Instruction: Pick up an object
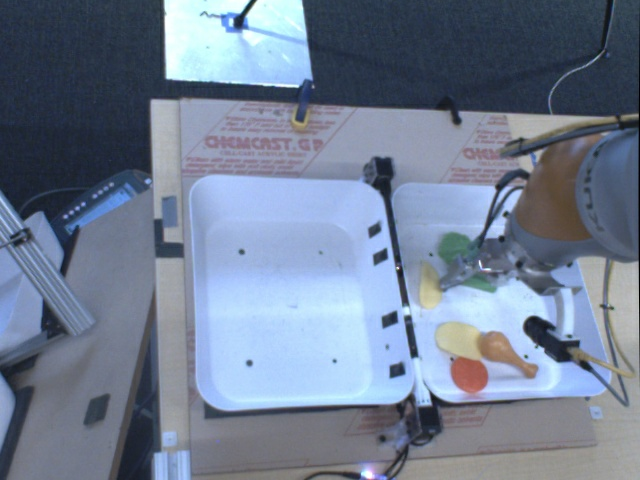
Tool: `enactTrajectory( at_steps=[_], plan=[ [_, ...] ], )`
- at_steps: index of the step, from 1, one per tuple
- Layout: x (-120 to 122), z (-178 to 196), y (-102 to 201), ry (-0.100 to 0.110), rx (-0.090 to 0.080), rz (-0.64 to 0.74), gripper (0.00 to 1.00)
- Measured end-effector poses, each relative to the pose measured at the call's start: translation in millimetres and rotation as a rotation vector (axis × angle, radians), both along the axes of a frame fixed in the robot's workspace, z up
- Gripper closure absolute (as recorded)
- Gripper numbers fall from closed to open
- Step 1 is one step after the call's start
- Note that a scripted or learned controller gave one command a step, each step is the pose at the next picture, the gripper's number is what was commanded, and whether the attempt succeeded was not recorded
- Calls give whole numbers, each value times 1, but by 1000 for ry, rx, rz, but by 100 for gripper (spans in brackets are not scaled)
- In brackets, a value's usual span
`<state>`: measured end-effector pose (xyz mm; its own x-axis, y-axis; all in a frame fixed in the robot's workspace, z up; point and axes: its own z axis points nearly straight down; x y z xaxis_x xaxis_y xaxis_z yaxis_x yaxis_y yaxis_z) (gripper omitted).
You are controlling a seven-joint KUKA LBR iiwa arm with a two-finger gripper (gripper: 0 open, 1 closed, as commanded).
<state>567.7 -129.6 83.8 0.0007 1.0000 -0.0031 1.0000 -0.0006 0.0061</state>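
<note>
Green object [459, 247] just beside jaws.

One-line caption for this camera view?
Gripper low in the right bin, at a green object among other toys.

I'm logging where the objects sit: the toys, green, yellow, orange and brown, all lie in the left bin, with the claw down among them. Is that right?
Not quite. The camera view shows the toys in the right bin, not the left: the green piece, yellow pieces, orange ball and brown drumstick-shaped toy. The claw is down among them there.
</note>
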Motion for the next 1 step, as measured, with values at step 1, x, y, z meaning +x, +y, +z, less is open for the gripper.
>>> enactTrajectory(
  at_steps=[1],
  plan=[
    [107,3,-2,-8,0,9,0]
  ],
)
